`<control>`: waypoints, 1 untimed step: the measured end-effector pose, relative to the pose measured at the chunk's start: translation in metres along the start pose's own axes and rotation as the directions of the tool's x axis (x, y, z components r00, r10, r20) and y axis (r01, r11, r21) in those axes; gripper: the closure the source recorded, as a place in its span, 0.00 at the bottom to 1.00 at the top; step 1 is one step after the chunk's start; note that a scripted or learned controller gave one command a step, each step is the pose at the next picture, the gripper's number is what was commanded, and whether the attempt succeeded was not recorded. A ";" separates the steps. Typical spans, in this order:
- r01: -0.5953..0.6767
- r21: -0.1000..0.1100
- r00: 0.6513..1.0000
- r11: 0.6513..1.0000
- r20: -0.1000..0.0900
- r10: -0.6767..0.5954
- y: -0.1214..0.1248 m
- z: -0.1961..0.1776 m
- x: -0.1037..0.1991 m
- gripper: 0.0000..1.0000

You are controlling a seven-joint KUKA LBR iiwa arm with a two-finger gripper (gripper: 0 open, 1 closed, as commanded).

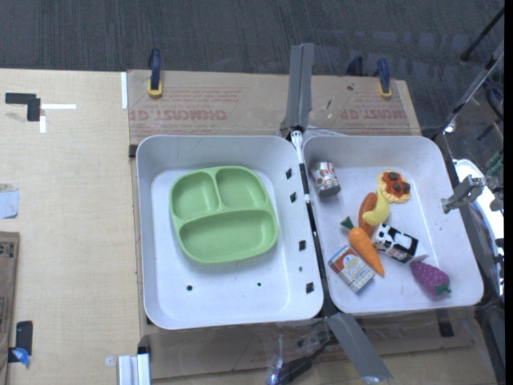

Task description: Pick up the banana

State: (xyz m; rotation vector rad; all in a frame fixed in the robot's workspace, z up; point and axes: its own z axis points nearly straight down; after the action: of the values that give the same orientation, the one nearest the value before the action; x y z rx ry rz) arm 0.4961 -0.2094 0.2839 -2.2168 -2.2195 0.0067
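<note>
Below me, the left bin keeps bare white floor all round a green divided plate, its compartments holding nothing. My gripper's state I cannot tell. Crowded near the middle of the right bin, the banana touches an orange carrot, with a small can, a carton and purple grapes around them.

The label print on the small red-and-white tin can is reading too small to make out. The orange plastic carrot is overlapping the near end of the yellow plastic banana, hiding it. The brown cardboard piece is being cut off by the left edge.
</note>
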 end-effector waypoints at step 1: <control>0.229 -0.002 0.973 0.973 -0.001 -0.229 0.018 0.159 0.026 0.00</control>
State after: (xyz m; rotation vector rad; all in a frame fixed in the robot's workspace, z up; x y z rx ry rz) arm 0.5131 -0.1837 0.1249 -1.9463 -2.4597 0.0028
